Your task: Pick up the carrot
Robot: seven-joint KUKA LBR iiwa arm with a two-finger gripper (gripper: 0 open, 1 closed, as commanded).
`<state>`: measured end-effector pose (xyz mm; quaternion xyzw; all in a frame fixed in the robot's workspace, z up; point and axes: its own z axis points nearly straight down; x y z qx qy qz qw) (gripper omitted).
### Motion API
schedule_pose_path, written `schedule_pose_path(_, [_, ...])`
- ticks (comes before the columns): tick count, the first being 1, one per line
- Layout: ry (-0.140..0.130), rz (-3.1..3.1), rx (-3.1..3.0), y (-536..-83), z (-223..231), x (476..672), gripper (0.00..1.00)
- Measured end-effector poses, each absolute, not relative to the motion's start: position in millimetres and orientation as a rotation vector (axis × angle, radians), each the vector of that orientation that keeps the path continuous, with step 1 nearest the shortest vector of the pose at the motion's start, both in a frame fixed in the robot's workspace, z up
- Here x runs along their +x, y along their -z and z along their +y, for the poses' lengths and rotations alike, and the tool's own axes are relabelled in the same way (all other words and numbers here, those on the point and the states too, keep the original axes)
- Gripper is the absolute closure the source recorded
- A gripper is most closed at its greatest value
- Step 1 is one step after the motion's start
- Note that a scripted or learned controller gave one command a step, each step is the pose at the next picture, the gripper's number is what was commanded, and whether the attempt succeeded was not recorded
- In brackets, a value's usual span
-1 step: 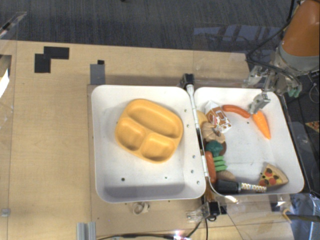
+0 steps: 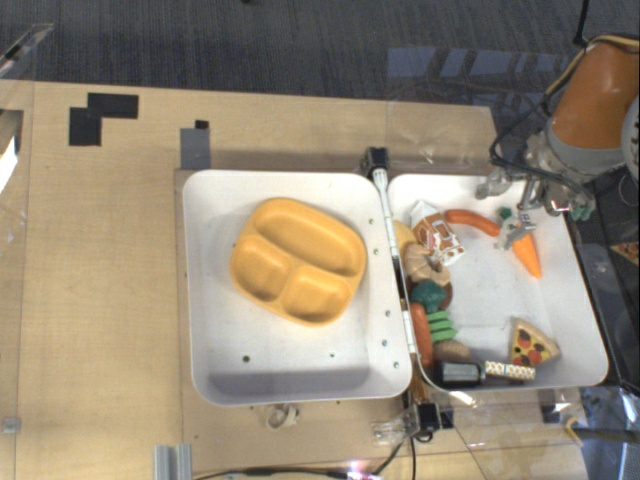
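Orange carrot (image 2: 527, 253) under gripper (image 2: 524, 211); hot dog (image 2: 472, 222) just beside

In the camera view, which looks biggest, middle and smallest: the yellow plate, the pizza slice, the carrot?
1. Yellow plate, by far.
2. Pizza slice and carrot look about alike; too close to rank.

The gripper (image 2: 527, 211) hangs over the right bin (image 2: 580, 308) near its two o'clock corner, directly above the carrot's (image 2: 526, 252) green top. A sausage (image 2: 472, 222) lies at the carrot's ten o'clock; a pizza slice (image 2: 530, 345) sits toward six. The left bin (image 2: 200, 298) holds a yellow divided tray (image 2: 298, 259).
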<state>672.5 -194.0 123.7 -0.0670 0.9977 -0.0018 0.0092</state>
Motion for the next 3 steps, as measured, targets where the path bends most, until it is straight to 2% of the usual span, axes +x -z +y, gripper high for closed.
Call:
schedule_pose_path(1, [0.017,3.073,-0.426,-100.9,-205.2,646.0,0.00])
schedule_pose_path(3, [0.034,2.997,-0.806,-102.0,-208.7,632.7,0.00])
